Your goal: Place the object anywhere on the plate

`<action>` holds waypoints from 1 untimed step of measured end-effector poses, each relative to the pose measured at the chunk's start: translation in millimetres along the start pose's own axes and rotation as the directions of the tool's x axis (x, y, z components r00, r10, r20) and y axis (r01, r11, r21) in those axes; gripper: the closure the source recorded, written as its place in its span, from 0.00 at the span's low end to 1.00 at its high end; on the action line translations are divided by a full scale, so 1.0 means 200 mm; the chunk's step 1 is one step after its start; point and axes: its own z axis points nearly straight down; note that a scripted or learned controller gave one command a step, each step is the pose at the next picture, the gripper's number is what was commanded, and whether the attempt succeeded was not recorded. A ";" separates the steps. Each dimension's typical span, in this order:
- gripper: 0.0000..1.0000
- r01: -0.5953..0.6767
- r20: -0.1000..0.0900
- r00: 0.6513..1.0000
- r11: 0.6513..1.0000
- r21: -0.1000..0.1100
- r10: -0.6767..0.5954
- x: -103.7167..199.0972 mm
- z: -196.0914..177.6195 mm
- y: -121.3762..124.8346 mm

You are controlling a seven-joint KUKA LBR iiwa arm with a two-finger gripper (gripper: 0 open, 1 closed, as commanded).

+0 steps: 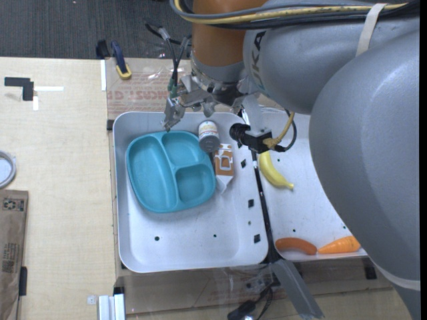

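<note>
The grey arm with its orange band (pixel 230 19) came in from the right and covered much of the upper right. The light wood surface (pixel 53 179) carried two shallow white bins: left bin (pixel 180 245), right bin (pixel 307 205). In the left bin sat a blue plastic plate with three compartments (pixel 172 172), nothing on it. The tool (pixel 175 115) hung over the left bin's far edge, just above the plate's top rim; can't tell if it was open or closed, nothing seen in it. Just right of the plate: a small jar with a white lid (pixel 208 136) and a small brown-and-white carton (pixel 224 163), touching the plate's right rim. Right bin: yellow banana (pixel 272 171), orange carrot (pixel 340 246), reddish-orange sausage-shaped object (pixel 296 246).
</note>
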 end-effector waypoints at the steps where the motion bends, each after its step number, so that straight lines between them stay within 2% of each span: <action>1: 1.00 0.001 0.001 1.000 1.000 0.001 -0.001 0.00 -0.04 0.00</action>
